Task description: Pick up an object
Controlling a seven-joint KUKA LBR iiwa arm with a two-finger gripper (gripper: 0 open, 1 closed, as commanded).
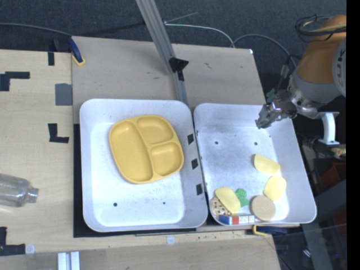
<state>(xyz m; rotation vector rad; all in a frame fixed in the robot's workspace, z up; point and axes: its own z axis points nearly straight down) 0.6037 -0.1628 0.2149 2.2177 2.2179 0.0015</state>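
The right bin holds several small pieces near its front right corner: a yellow piece, a second yellow piece, a tan round piece, a yellow oblong and a small green piece. My gripper hangs over the bin's back right area, well apart from those pieces, with nothing visible between its fingers. The left bin holds a yellow divided plate.
A grey metal pole slants up from between the bins at the back. A clear plastic bottle lies on the bench at the far left. A flat red, white and blue item lies along the right bin's front edge.
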